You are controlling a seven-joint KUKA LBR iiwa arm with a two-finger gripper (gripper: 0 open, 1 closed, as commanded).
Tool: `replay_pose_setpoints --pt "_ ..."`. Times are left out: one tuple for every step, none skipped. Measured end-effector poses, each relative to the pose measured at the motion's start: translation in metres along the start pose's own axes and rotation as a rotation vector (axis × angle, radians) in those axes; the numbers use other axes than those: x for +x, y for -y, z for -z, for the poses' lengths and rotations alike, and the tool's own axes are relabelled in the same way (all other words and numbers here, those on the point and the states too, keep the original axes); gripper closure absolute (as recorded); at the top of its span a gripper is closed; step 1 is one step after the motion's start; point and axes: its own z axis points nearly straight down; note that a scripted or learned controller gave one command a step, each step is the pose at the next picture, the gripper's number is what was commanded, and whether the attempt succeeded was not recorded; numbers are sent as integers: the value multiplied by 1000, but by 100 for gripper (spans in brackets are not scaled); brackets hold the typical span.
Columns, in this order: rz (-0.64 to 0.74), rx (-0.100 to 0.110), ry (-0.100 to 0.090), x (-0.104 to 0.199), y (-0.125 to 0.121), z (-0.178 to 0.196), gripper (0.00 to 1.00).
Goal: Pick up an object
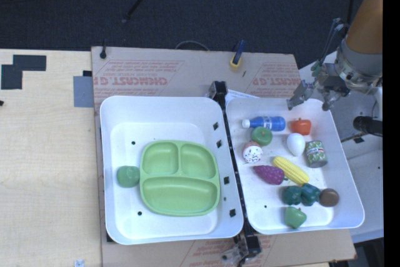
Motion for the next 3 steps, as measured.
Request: replay_pose_setpoints --pt "2 -12 2 0 -2 8 0" --pt "3 -6 1 0 2 -56 0" --pt "4 -9 1 6 -5 -103 0"
